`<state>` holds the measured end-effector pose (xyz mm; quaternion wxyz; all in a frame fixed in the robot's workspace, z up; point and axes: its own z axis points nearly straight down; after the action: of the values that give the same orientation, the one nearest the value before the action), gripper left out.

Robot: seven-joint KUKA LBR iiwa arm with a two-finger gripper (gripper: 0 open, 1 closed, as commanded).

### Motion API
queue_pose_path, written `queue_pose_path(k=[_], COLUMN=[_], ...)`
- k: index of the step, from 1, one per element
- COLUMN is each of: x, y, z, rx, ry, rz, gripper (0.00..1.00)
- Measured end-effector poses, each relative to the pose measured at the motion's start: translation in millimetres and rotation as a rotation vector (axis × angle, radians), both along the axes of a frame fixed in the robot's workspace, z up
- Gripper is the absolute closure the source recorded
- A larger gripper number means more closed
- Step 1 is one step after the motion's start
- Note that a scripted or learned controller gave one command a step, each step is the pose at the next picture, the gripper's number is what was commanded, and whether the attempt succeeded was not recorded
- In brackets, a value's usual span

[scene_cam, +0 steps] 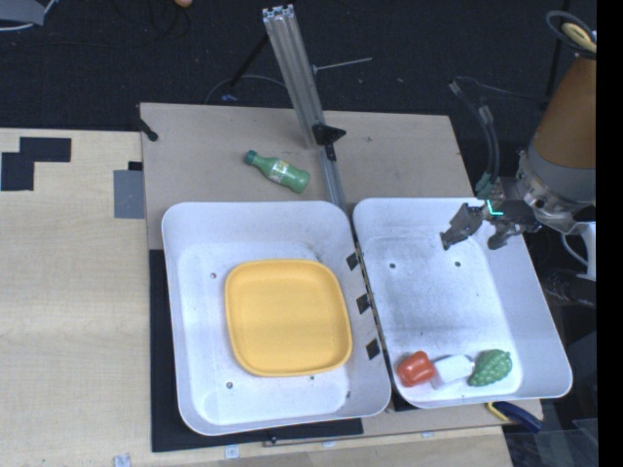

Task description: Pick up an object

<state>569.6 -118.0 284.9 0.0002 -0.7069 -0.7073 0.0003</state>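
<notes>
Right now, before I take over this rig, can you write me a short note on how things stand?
Gripper: open, holding nothing, over the far right part of the right bin.
Objects: red pepper, white block and green grapes lie along that bin's near edge. Yellow plate is in the left bin. Green bottle lies on the bench behind.
Done: nothing picked.
Left: descend, grasp, lift.

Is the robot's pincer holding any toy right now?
No, nothing. The pincer is open above the right bin, far from the red pepper and green toy.
</notes>
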Motion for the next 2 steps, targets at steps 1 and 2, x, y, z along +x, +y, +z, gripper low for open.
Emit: queue_pose_path(k=[1,2], x=[0.0,-9.9], y=[0.0,-3.2], z=[0.0,-51.4], rx=[0.0,0.0], ry=[0.0,0.004], rz=[0.0,0.0], gripper=[0.0,0.0])
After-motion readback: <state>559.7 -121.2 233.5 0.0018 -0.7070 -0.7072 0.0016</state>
